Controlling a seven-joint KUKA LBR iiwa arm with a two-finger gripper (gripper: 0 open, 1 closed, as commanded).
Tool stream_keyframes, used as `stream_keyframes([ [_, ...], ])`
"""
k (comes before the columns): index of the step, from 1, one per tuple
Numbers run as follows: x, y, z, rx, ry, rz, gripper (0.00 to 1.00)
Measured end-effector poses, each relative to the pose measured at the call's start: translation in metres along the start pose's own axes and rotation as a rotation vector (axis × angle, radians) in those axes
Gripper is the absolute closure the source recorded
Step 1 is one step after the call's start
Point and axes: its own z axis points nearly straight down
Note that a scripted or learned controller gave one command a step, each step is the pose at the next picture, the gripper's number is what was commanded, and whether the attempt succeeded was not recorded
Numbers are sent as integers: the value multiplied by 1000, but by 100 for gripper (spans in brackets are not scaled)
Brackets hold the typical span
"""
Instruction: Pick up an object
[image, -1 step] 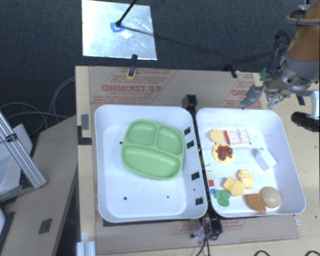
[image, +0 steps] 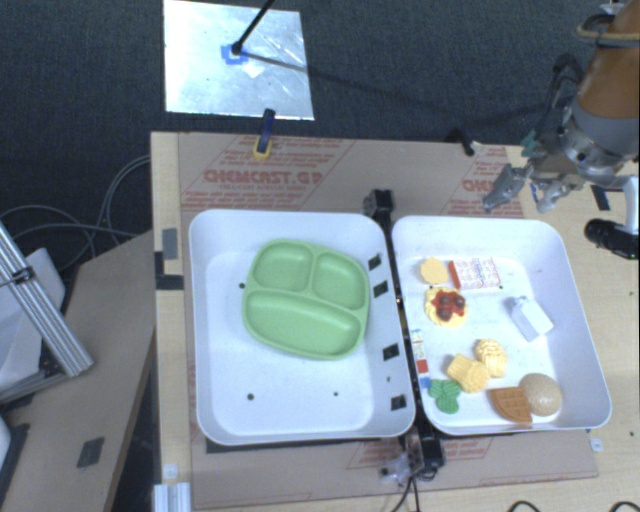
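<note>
The right bin (image: 575, 300) holds several toy foods: a yellow round piece (image: 433, 271), a red and white packet (image: 474, 273), a yellow disc with red topping (image: 447, 305), a grey-white block (image: 527, 316), a corn-like piece (image: 490, 351), a yellow wedge (image: 467, 373), a green floret (image: 445, 398), a brown waffle (image: 511, 403) and a beige bun (image: 541, 392). My gripper (image: 522, 190) hangs beyond the right bin's far edge, over the cardboard, open with nothing between its fingers.
A green divided plate (image: 305, 298) lies in the left bin (image: 220, 380). A black divider with clips (image: 395, 300) runs between the bins. A foil sheet (image: 238, 58) lies at the back left, a metal frame (image: 35, 300) at the left.
</note>
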Motion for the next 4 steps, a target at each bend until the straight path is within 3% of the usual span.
stream_keyframes([
  [4,4,-4,180,-2,-1,1,0],
])
